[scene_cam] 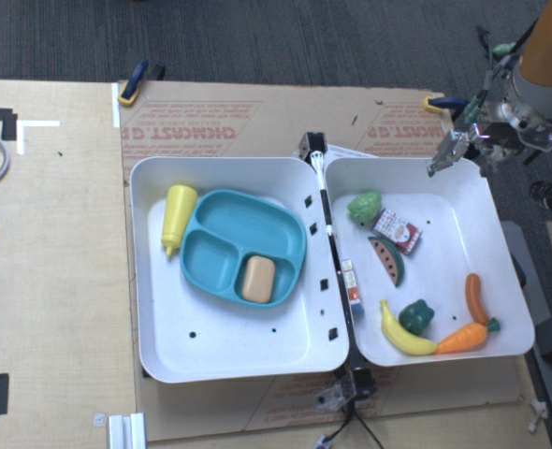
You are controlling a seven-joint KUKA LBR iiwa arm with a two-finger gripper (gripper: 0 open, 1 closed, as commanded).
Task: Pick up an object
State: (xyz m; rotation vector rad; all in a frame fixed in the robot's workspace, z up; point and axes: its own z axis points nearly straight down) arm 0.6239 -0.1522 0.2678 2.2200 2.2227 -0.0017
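Toward the back of the right bin (501, 241) lies the pick nearest the arm: a small red-and-white box (397, 232), flat on the floor with its long axis slanting from back-left to front-right. Touching or just beside it at the back-left sits a green lettuce piece (364, 206); a watermelon slice (386, 259) lies just in front, its length running toward the front. Further forward are a sausage (473, 296), a carrot (465, 337), a banana (404, 334) and a dark green pepper (415, 316), the last two touching.

The gripper (456, 146) hangs over the bin's back right corner, above the rim, with nothing between its fingers; how far they are parted is too small to make out.

To do the step well, I judge the gripper should travel left and forward over the box, turn so the fingers close across its short side, then descend straight, keeping clear of the lettuce.

The left bin (164, 335) holds a teal tray (210, 251) with a bread roll (257, 279) in one compartment and a yellow bottle (176, 217) beside it.
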